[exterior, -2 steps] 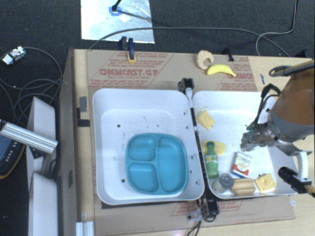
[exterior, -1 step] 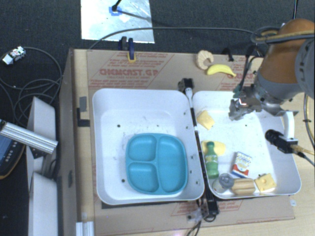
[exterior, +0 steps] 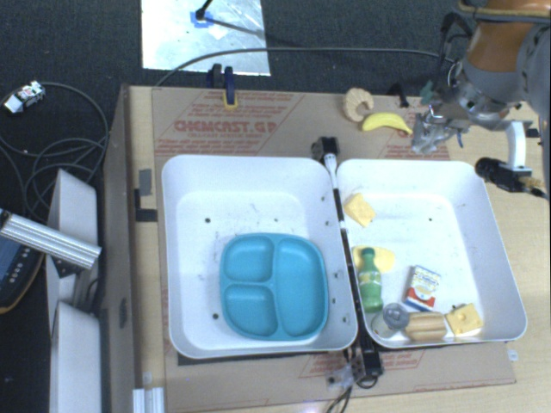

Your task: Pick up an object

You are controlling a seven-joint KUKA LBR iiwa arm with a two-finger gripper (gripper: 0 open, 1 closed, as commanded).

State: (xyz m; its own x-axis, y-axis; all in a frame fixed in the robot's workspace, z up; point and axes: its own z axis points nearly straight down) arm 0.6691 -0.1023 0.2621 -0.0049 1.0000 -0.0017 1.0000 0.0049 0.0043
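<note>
My gripper hangs above the bench just beyond the far rim of the right bin, with nothing seen between its fingers. That bin holds a yellow cheese-like wedge near its far left. A green bottle lies over a yellow piece. A small red and white carton, a grey round object, a tan bread roll and a yellow holed cheese block are clustered at the near edge.
The left bin holds a blue divided plate. A toy banana and a beige ring-like object lie on the cardboard behind the right bin. Cables and a metal sheet lie beyond.
</note>
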